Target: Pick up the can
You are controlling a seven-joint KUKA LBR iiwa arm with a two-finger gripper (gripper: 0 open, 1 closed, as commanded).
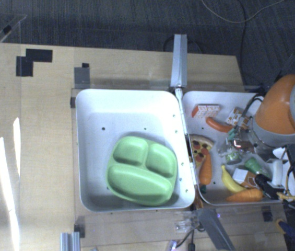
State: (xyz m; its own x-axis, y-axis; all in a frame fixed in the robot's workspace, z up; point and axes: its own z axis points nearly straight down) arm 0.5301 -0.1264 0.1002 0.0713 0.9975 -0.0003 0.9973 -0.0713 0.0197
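End effector [237, 140] low in right bin [216, 99], finger state unclear; glossy banana [231, 180] nearby.

Even, soft overhead light; glare streaks on the bench [6, 156].

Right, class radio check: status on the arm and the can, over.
Pincer low in right bin, fingers unclear. Can not made out among the clutter. Hot dog, banana, carrots crowd around it.

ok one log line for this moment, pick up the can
arm over right bin | gripper low among food items | can not identified | green tray in left bin
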